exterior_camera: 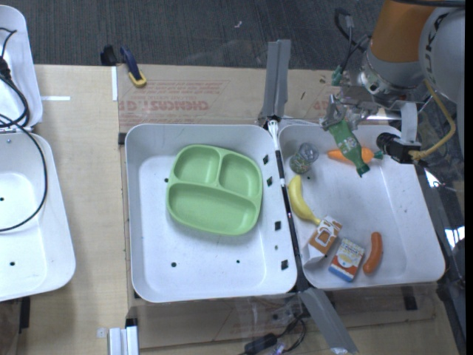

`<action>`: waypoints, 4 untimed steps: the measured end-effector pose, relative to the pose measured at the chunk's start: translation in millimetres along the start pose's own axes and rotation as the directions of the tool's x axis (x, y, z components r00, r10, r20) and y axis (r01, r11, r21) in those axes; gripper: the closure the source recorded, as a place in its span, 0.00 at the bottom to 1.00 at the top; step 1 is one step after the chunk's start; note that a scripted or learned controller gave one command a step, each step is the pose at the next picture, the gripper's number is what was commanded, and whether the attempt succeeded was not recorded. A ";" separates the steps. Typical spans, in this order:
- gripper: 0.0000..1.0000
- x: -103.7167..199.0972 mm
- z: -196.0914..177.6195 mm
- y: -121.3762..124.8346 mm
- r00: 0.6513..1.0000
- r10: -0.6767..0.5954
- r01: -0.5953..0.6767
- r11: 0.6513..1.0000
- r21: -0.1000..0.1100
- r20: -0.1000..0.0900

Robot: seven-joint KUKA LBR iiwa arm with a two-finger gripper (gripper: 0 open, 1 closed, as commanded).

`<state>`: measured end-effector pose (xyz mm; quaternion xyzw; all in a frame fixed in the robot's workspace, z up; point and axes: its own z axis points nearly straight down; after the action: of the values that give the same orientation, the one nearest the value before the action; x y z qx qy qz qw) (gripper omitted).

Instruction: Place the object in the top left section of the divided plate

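Overhead, the two-finger gripper [341,118] pinches a thin green packet [347,140], hanging limp above the right bin [414,220]; probably light, floppy, best gripped at its top edge.

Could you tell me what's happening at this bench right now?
The arm's end effector hangs over the far end of the right bin, with a green packet dangling from it. A carrot, banana, sausage and two small cartons lie below. The green divided plate waits in the left bin, nothing on it yet.
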<state>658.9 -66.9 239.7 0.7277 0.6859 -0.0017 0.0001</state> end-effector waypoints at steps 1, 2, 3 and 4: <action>1.00 86.1 8.6 -5.3 0.988 -0.152 0.152 0.988 0.001 -0.001; 1.00 84.8 0.4 -4.9 0.989 -0.150 0.150 0.989 0.002 0.000; 1.00 149.6 0.4 -8.8 0.952 -0.306 0.306 0.952 -0.002 0.000; 1.00 216.5 -10.1 -12.7 0.923 -0.384 0.384 0.923 -0.003 0.000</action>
<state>659.1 150.0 249.2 0.5792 0.8152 -0.0005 0.0006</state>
